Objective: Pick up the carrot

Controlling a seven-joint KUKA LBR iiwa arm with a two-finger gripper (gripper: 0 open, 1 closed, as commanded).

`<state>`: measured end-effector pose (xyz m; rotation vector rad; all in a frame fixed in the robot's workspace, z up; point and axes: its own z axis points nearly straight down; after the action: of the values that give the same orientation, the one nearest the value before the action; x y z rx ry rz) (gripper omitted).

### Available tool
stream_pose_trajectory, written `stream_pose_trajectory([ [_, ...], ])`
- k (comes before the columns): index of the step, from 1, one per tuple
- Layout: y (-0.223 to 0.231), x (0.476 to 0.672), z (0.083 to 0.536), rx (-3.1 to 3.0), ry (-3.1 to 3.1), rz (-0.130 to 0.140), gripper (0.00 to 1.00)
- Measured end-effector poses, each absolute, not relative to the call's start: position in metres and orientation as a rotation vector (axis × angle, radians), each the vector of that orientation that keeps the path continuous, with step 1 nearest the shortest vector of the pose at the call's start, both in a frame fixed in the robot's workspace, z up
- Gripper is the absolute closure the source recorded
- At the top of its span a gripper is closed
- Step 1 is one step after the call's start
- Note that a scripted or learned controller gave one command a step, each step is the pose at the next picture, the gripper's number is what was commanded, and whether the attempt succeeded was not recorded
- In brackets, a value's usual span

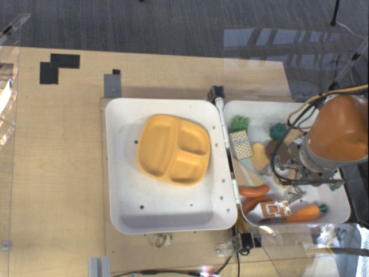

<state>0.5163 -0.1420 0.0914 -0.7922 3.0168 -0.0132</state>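
carrot (304, 213) lies orange with green tip; gripper (293, 180) above it, finger state unclear.

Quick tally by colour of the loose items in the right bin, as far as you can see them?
Orange: 2, the carrot and a sausage
Green: 2, a leafy piece and a dark green lump
Pale yellow: 1, a potato-like piece
Patterned: 1, a packet
Total: 6
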Motion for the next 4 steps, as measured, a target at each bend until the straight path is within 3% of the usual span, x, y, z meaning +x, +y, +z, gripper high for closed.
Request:
stream_pose_trajectory([
  [1, -0.092, 0.637, 0.09, -0.328, 3.114, -0.012, 0.0],
  [2, -0.116, 0.673, 0.19, 0.072, 3.12, -0.002, 0.0],
  [3, -0.105, 0.622, 0.175, -0.36, 3.111, 0.0, 0.0],
  [4, -0.147, 0.574, 0.218, -0.458, 3.094, -0.011, 0.0],
])
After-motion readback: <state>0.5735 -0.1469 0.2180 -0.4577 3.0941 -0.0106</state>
